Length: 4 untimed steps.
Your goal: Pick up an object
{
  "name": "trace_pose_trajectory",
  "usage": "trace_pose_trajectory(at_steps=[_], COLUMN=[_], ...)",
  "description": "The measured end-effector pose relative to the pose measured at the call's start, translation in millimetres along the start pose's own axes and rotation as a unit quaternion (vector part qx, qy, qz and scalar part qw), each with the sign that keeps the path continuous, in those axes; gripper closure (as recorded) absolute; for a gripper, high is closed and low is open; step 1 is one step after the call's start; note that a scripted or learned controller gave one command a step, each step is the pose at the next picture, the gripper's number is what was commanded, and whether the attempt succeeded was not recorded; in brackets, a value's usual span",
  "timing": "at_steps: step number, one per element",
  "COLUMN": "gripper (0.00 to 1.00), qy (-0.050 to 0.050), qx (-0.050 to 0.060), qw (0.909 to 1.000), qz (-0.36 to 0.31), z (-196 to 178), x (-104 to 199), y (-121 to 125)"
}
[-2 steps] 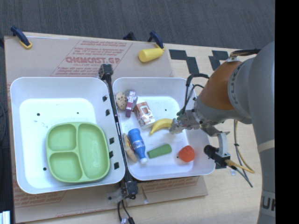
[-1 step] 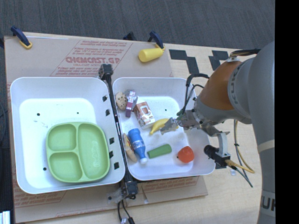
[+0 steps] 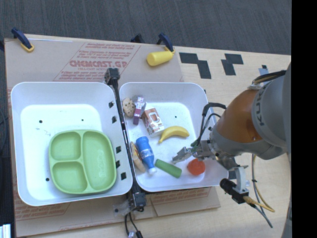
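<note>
The right bin (image 3: 163, 86) holds a yellow banana (image 3: 174, 133), a blue bottle (image 3: 145, 152), a green cucumber-like stick (image 3: 168, 168), a red tomato (image 3: 196, 167), a small brown and white carton (image 3: 153, 120), a cookie (image 3: 128, 106) and a small purple packet (image 3: 139, 103). My gripper (image 3: 185, 154) hangs low over the bin's front right corner. It sits just above and left of the tomato, right of the green stick and below the banana. Nothing shows in its grasp.
The left bin (image 3: 29, 98) holds a green divided plate (image 3: 82, 161). A tan pastry (image 3: 136, 160) lies against the right bin's left wall. A yellow cylinder (image 3: 159, 57) lies on the cardboard behind the bins, beside a blue clamp (image 3: 165, 41). Black cables loop by the wrist.
</note>
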State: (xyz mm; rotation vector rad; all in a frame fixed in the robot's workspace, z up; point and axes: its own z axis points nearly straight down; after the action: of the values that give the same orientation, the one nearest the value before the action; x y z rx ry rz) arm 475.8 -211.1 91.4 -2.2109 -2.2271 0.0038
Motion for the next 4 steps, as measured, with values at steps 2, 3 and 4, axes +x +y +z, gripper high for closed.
trace_pose_trajectory(at_steps=[2, 3, 4], gripper=[1.0, 1.0, 1.0], qy=[-0.001, -0.001, -0.001], qx=[-0.004, -0.002, -0.002], qw=[1.0, 1.0, 1.0], qz=[0.0, 0.0, 0.001], z=[-130.9, -126.5, -99.1], x=[16.2, 3.6, -0.3], y=[53.5, 94.7, 173.3])
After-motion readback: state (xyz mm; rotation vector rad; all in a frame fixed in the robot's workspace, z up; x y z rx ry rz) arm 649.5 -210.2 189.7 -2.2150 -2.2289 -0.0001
